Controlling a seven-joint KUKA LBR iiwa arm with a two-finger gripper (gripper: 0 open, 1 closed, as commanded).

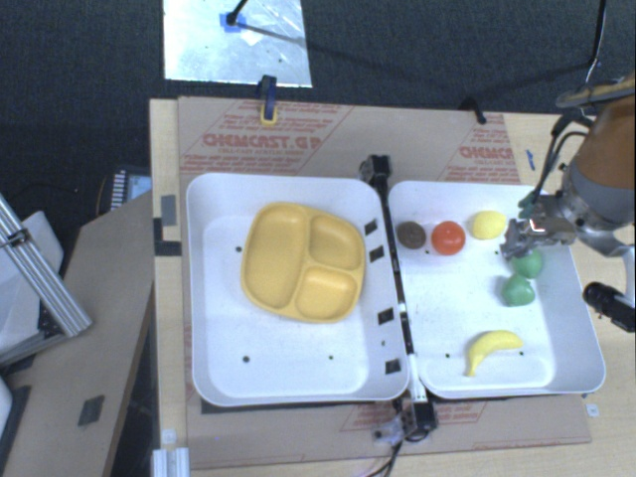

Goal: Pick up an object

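The right bin point(566, 366) holds a brown round object point(410, 234), a red tomato-like ball point(448, 238), a yellow lemon point(487, 225), two green objects point(518, 290) close together, and a yellow banana point(492, 348). My gripper point(521, 242) hangs at the right bin's upper right, just above the upper green object point(530, 264) and right of the lemon. The arm's orange band point(608, 147) sits above it.
A yellow three-compartment plate point(301, 261) lies in the left bin point(214, 366). A black divider point(393, 266) runs between the bins. Cardboard point(298, 137) lies under both bins, with a silver sheet point(236, 26) beyond it.
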